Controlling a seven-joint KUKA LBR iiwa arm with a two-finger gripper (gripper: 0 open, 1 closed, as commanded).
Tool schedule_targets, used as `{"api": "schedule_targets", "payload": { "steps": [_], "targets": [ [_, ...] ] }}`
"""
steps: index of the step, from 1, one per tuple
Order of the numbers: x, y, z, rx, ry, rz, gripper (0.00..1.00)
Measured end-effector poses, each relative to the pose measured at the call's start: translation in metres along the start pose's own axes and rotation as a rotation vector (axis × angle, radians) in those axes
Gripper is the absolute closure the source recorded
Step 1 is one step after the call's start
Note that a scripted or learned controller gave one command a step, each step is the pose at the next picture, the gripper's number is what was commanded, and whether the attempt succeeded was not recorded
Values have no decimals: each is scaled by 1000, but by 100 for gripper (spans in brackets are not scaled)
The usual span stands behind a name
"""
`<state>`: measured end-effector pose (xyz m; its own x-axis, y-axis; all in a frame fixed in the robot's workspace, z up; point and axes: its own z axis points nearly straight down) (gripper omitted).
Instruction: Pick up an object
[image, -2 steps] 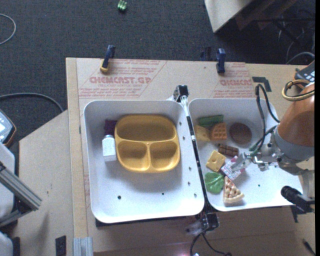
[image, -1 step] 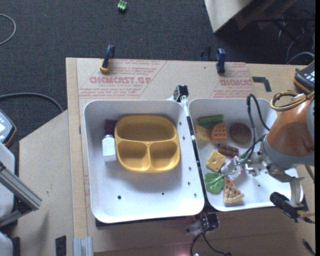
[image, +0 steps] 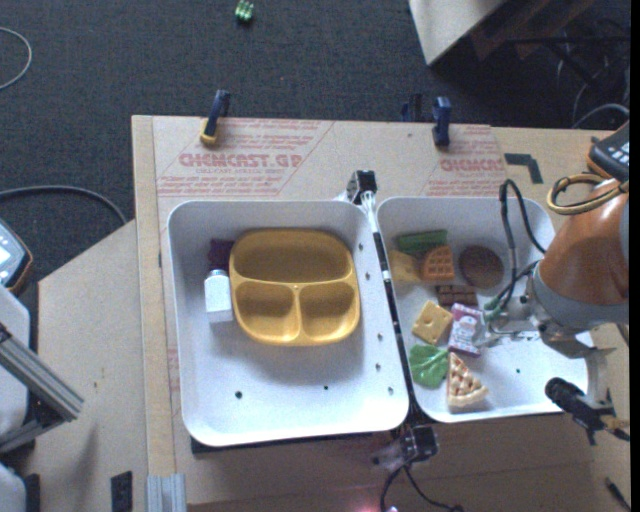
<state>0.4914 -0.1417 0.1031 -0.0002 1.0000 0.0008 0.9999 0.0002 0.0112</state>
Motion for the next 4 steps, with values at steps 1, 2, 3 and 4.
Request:
{"api": "schedule_targets", "payload": {
  "steps": [1,2,3,4],
  "targets": [
    [5,11,-57,3,-4,-2,100],
    [11,14,-101,4,-3,-2,100],
    [11,16,-123,5,-3,-1,100],
    [71,8,-124,14,3,-6,100]
  ]
}}
